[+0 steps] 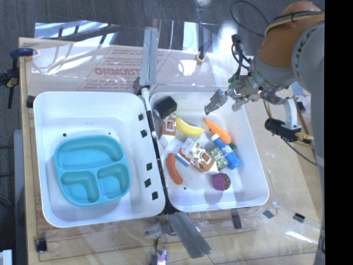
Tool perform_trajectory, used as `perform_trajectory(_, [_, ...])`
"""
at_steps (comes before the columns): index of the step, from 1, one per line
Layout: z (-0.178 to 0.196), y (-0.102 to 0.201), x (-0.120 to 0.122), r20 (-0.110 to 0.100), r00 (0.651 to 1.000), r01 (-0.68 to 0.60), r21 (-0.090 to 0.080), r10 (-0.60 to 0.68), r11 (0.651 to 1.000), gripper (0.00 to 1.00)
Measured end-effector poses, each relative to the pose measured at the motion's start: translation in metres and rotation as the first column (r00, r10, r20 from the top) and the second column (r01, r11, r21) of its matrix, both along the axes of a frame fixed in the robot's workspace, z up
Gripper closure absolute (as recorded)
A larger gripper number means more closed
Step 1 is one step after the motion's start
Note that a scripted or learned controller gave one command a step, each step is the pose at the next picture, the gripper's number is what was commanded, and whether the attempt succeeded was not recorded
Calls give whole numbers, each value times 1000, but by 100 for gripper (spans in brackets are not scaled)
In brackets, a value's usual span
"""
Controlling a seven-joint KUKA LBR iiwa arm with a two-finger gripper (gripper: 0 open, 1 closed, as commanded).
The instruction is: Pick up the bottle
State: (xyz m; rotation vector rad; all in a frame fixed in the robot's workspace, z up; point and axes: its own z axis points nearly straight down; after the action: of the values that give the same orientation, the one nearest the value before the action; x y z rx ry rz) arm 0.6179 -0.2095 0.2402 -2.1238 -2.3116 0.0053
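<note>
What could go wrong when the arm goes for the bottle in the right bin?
The bottle lies on its side, packed between the carrot and the carton, so the pincer might catch a neighbour instead. It also looks round and could roll or slip out. The pincer hovers above the bin's far edge, well short of it.

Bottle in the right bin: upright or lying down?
Lying down. The small blue plastic bottle with the white cap rests on its side on the right white bin's floor, cap toward the orange carrot.
</note>
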Motion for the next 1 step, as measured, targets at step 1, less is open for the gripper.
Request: perform_trajectory(1, [-39,0,-32,0,1000,31,0,-31,1000,0])
